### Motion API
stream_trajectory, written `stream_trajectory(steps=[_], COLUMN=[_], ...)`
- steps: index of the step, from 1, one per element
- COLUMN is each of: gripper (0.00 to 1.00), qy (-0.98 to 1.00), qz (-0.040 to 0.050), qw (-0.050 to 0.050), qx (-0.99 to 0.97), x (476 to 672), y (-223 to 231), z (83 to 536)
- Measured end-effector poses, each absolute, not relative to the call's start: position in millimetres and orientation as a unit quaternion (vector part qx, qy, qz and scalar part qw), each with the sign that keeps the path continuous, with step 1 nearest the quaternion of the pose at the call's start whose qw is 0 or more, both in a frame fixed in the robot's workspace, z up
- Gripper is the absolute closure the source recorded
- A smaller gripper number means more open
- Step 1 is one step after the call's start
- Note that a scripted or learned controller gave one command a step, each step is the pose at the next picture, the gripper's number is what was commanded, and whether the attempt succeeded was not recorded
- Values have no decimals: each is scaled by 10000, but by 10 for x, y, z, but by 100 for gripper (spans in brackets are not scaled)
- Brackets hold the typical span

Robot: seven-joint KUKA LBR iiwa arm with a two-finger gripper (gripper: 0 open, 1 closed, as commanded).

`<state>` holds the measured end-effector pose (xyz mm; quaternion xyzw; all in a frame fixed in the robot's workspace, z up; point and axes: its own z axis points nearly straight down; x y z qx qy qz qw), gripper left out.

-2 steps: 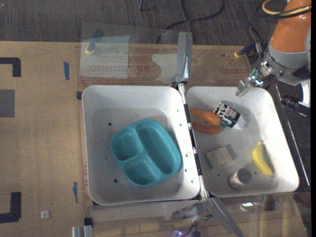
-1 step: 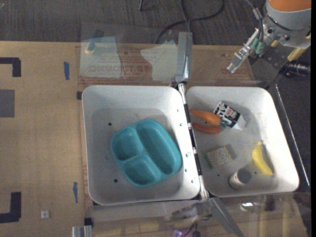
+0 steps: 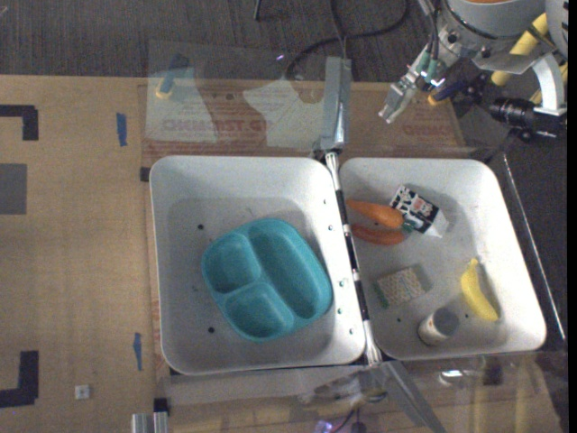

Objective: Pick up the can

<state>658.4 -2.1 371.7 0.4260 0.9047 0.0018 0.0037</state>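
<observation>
Two-finger gripper [image 3: 403,93] hung above the bench beyond the right white bin [image 3: 514,207], finger state not discernible, small pale upright can [image 3: 439,325] stood near that bin's front edge, beside a yellow banana [image 3: 478,290].

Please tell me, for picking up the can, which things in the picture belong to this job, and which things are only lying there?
Belonging to the job:
- can, upright near the front of the right bin
- gripper, above the bench behind the right bin

Only lying there:
- banana
- carrot
- small carton
- sponge
- teal divided plate in the left bin
</observation>
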Motion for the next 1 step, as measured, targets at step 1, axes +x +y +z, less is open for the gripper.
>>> stream_trajectory(steps=[1], gripper=[100], qy=[9088], qz=[7], qw=[9], qx=[4173], x=[6489], y=[751], z=[3476])
